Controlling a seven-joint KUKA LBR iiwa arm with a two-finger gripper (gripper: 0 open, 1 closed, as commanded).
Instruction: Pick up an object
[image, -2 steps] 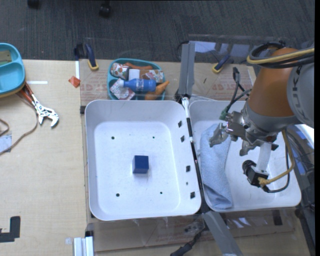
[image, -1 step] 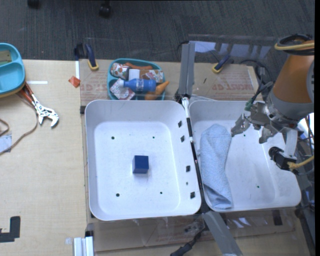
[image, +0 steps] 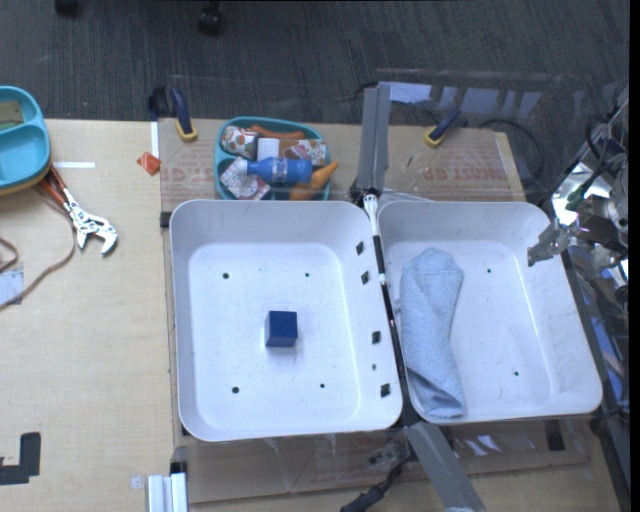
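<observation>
Sitting in left bin blue cube, right bin holding grey cloth, gripper state unclear

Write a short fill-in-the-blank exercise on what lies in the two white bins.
1. The blue cube lies in the ____ bin.
2. The folded cloth in the right bin is pale ____.
3. The cloth lies against that bin's ____ wall.

Missing words: left; blue; left

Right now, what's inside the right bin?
The right bin holds a light blue-grey cloth, folded or crumpled lengthwise along the bin's left side. Bare white floor with small dark holes beside it. Anything under the cloth is covered, so I cannot tell.
</observation>
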